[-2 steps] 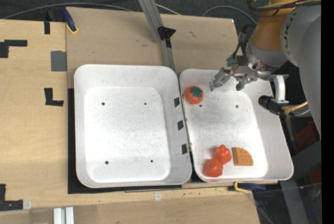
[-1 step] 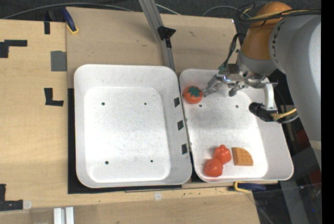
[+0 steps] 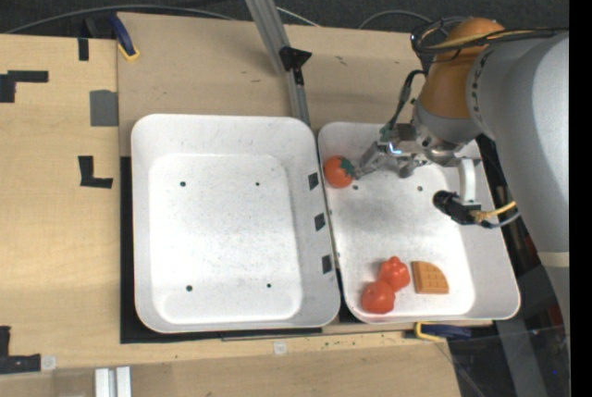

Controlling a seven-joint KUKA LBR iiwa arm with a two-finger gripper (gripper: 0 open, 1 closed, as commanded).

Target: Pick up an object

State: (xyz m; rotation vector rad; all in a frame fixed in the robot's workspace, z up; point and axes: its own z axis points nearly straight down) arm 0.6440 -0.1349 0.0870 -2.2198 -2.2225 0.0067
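My gripper (image 3: 385,166) hangs low over the far left part of the right bin (image 3: 481,242), open, with nothing between its fingers. Its left finger (image 3: 366,162) reaches close to a small orange-red tomato with a green stem (image 3: 337,172), which lies against the bin's left wall, just outside the gripper. At the near end of the same bin lie a red pepper (image 3: 395,271), a red round fruit (image 3: 377,297) touching it, and a tan waffle piece (image 3: 429,278).
The left bin (image 3: 222,219) stands beside the right one, their rims meeting in the middle. A grey metal pole (image 3: 268,16) slants in from the top and ends at the bins' far junction. The arm's bulk (image 3: 532,136) covers the right side.
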